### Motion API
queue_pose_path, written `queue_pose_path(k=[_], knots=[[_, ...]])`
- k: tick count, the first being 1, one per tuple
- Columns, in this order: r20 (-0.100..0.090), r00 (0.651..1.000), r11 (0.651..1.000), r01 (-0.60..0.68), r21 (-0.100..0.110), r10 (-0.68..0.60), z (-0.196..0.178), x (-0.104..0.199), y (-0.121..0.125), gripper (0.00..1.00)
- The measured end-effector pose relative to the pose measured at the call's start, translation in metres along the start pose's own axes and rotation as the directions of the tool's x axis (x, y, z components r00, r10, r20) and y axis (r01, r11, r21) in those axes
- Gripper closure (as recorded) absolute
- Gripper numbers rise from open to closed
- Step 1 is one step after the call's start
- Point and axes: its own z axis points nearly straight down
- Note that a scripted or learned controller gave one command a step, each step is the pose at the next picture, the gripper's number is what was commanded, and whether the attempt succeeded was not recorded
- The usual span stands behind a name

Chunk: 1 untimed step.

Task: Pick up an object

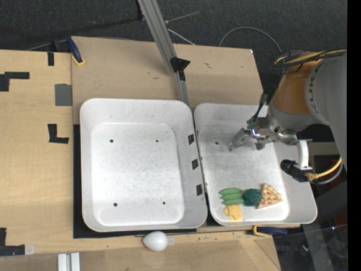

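Toys cluster at the right bin's (214,123) near edge: green pea pod (230,194), dark broccoli (252,196), pizza slice (270,196), something yellow (233,212), perhaps corn. My gripper (243,139) hangs farther back, fingers spread, grasping nothing.

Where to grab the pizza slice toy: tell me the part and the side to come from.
Grip the pizza slice across its two long straight edges, likely from straight above. It lies flat in the right bin, and the green toy crowds its left side, so its right end looks freer for the gripper.

Arm (316,95) reaching from right, claw (243,140) angled down-left.
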Motion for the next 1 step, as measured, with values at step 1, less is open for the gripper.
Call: queue_pose_path(k=[1], knots=[[0.000,1.000,1.000,0.001,-0.004,-0.001,-0.0132,0.0003,0.0011,1.00]])
